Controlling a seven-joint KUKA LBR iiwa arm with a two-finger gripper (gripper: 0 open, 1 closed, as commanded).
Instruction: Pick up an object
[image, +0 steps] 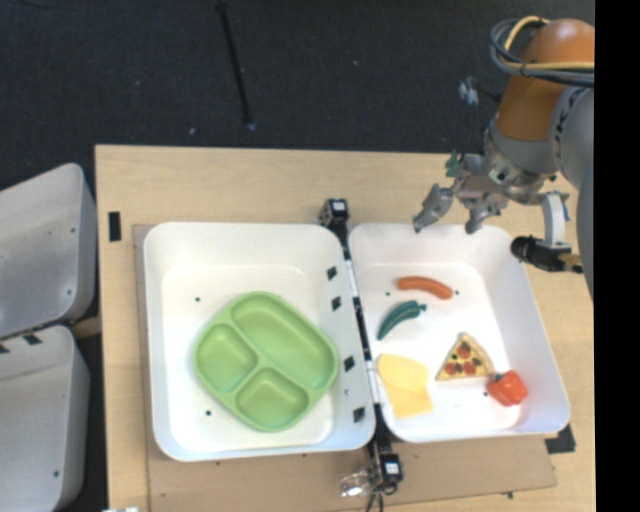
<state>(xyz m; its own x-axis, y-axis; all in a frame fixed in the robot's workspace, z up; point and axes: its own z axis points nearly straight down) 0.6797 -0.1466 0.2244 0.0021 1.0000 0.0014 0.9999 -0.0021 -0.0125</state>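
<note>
My gripper hangs open over the far rim of the right bin, its two fingers spread apart with nothing between them. Below it in that bin lie a red-orange sausage, a dark green pepper, a yellow cheese slice, a pizza slice and a small red pepper. The sausage is the nearest to the gripper, a little toward the front.
The left bin holds a green divided plate. A black clip sits at the far end of the seam between the bins. The arm's orange band rises at the upper right.
</note>
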